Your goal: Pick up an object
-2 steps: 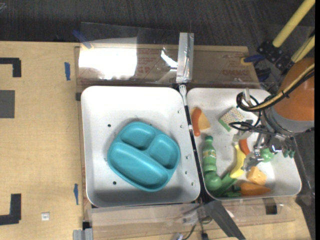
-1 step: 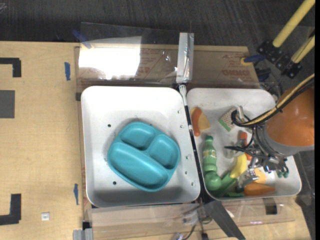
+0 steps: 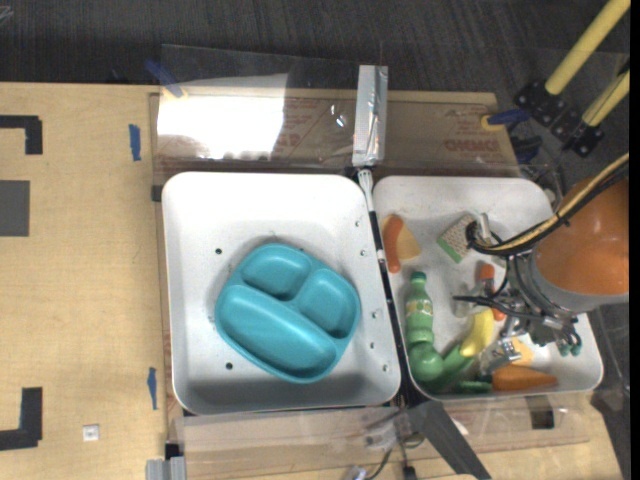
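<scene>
The main risk, as I judged it, was a missed or muddled grab: the gripper point(image 3: 500, 320) sat low in the right bin point(image 3: 520, 196) among crowded toys, and whether it was open or closed could not be told. The likeliest target, a yellow banana point(image 3: 477, 333), lay just beside it, touching a green bottle point(image 3: 418, 313) and near an orange carrot point(image 3: 522, 377); small, curved and smooth, it could slip
</scene>
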### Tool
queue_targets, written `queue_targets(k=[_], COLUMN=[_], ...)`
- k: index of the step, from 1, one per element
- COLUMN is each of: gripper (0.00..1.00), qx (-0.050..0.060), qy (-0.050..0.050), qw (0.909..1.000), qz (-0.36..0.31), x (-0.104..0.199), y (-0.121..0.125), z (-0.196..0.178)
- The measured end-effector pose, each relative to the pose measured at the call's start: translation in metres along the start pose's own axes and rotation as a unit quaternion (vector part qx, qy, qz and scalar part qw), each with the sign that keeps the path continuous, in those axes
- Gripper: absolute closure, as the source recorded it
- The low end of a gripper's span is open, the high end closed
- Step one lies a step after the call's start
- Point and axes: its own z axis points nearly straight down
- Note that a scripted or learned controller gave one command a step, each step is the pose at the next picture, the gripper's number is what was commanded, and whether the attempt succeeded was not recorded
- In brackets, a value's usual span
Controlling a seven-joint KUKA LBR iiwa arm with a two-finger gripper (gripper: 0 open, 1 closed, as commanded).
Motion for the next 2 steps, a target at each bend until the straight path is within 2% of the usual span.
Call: queue_targets(k=[1,2], gripper=[1.00,1.00], qx=[0.001,0.000], qy=[-0.003,0.003], qw=[1.0000,0.9999], qz=[-0.001,0.016], x=[-0.002,-0.054], y=[0.001,0.017], z=[-0.011,-0.106])
